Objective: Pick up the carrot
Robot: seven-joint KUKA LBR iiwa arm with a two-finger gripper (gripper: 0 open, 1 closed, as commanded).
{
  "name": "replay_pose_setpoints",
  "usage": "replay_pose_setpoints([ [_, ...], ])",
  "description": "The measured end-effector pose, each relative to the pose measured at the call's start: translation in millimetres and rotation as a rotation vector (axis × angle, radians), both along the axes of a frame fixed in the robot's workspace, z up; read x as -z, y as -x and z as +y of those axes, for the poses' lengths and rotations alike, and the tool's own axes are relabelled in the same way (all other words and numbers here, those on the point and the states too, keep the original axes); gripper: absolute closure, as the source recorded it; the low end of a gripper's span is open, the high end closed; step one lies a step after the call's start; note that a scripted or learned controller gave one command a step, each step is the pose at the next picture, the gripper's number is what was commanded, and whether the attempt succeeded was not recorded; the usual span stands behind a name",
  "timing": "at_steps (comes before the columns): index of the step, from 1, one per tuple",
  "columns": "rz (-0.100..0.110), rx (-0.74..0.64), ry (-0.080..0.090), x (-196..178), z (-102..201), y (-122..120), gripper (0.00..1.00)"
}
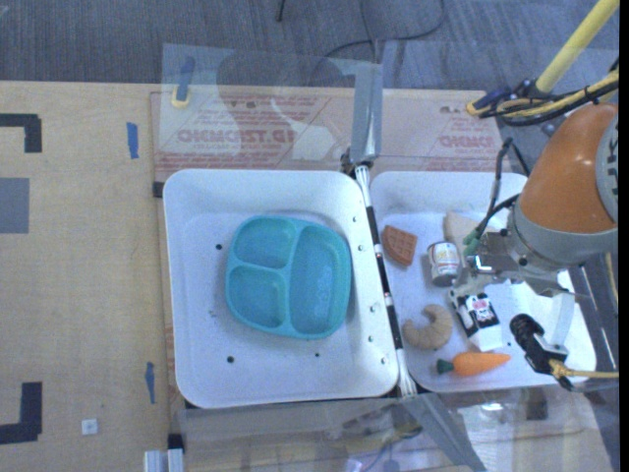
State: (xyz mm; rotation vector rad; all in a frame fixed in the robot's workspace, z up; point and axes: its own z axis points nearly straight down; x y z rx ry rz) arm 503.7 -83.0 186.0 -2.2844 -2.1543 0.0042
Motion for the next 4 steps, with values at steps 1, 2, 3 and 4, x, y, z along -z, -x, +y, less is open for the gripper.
replay_pose_setpoints([
  [1,0.001,0.324,0.002,-26.5,-11.3,23.1,1.00],
  [2,0.005,0.619,0.002,-3.9,37.6,23.0,1.00],
  [3,0.004,0.791,0.004,-4.8,19.1,23.3,1.00],
  [4,0.003,1.038,0.006,-19.3,77.2,9.2,1.00],
])
